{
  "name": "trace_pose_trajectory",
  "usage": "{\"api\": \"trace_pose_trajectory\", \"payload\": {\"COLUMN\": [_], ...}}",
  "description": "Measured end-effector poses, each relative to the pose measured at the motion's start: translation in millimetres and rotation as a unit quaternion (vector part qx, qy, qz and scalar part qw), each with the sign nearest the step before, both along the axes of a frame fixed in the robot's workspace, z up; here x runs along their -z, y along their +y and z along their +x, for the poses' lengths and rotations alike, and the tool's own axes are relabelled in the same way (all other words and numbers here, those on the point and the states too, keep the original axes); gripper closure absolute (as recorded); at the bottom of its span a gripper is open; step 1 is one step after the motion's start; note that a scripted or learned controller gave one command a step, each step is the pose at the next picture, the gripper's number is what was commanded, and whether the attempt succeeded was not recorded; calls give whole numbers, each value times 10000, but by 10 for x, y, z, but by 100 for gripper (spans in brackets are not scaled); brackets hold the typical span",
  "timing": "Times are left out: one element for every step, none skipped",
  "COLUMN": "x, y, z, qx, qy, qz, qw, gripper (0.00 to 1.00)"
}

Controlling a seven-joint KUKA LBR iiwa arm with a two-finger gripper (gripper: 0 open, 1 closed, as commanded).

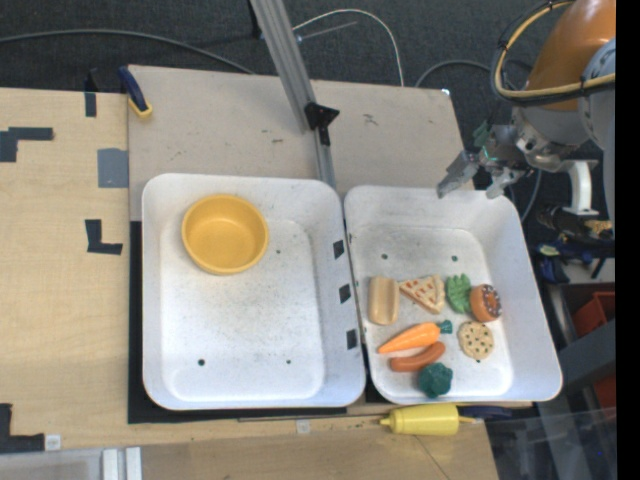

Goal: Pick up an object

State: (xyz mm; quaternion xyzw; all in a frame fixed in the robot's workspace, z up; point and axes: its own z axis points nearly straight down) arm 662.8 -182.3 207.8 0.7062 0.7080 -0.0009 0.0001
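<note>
End effector (468,176) on the grey arm (560,78) hovers over the right bin's (535,268) far rim, touching no object; whether it is spread or pressed together cannot be told. Toy foods cluster in that bin's near half: a carrot (408,338) lying long axis left-right, a bread piece (382,299) lengthwise front-to-back, a pizza slice (424,291). A yellow bowl (225,232) sits in the left bin (160,298).
</note>
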Motion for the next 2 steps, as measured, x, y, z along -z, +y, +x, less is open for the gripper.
{"api": "trace_pose_trajectory", "payload": {"x": [0, 640], "y": [-2, 58], "z": [-1, -22], "qx": [1, -3], "qy": [3, 31], "qz": [-3, 7], "qw": [10000, 10000], "gripper": [0, 0]}}
